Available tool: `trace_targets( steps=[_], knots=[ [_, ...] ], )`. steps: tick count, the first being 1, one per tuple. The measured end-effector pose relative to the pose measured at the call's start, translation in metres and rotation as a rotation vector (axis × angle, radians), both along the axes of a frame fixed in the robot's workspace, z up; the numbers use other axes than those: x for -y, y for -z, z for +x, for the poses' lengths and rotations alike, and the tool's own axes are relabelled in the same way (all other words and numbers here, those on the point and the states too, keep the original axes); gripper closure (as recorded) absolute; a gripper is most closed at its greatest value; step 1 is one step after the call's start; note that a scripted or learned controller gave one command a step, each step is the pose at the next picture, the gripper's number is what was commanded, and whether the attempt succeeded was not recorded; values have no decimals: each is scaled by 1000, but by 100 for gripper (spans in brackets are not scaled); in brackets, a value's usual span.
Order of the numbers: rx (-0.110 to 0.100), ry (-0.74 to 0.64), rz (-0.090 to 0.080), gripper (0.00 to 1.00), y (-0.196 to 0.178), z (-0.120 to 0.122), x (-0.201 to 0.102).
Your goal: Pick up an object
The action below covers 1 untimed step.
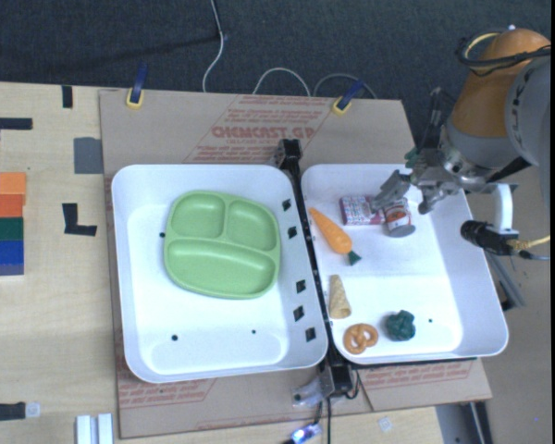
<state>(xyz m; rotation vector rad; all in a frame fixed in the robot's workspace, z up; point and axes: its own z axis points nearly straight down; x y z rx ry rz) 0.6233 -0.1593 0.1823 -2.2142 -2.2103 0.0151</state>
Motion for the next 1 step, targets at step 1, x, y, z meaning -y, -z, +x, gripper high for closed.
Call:
trace_targets(
  steps=[1],
  knots=[
    [14, -4, -2, 0, -9, 3, -1]
  ],
)
